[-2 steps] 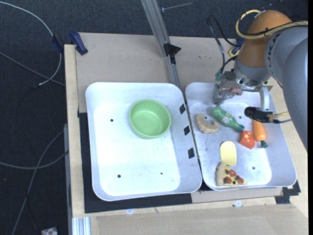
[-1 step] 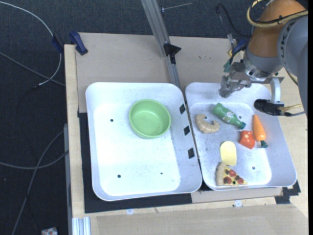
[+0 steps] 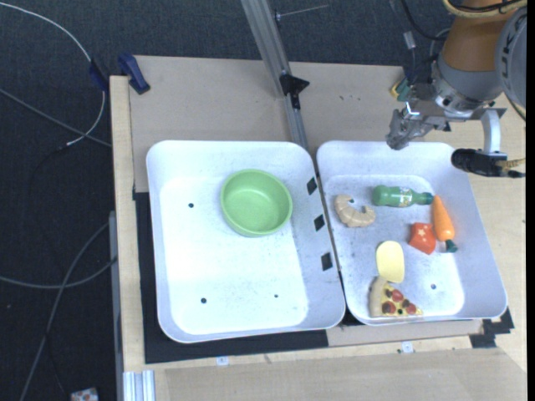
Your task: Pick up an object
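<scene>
Above the far rim of the right bin (image 3: pixel 468 303), the gripper (image 3: pixel 403 134) hangs from the grey arm (image 3: pixel 481 36) with its orange band, which enters from the right. Fingers: small and dark at this slant; cannot tell whether they are wide or narrow. Nothing visible between them.

Right bin contents, all lying on the bin floor and apart from the gripper:
- green bottle (image 3: pixel 401 195) on its side near the far wall, closest item to the gripper
- orange carrot (image 3: pixel 442 217) just right of the bottle, running toward the near side
- red piece (image 3: pixel 422 237), possibly a pepper, touching or just beside the carrot
- tan curved item (image 3: pixel 354 211) near the bin's left wall
- yellow piece (image 3: pixel 390 261) mid-bin
- pizza slice (image 3: pixel 391 297) just beside the yellow piece, at the near wall

Left bin (image 3: pixel 171 307): a green bowl (image 3: pixel 257 202) sits upright in the far half.

Both bins rest side by side on the wooden surface (image 3: pixel 209 98). A metal pole (image 3: pixel 266 36) crosses above it, between the bins.
</scene>
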You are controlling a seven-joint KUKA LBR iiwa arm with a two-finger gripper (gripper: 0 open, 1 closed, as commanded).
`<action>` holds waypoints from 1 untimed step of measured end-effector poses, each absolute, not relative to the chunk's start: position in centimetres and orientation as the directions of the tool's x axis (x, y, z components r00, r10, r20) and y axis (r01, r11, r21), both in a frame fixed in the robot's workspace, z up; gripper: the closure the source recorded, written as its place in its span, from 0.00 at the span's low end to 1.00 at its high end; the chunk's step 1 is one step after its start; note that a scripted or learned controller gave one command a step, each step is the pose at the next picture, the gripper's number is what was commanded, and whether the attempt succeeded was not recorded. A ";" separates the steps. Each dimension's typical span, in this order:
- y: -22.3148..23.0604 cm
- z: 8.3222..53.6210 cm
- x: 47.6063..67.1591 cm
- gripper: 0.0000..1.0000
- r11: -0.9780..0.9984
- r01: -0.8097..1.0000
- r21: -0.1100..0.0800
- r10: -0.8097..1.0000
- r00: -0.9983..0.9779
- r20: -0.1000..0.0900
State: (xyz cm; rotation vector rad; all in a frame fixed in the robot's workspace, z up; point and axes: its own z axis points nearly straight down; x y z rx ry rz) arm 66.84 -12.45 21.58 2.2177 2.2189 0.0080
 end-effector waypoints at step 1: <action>-6.8 21.2 67.0 1.00 0.005 1.000 -0.007 1.000 -0.005 0.005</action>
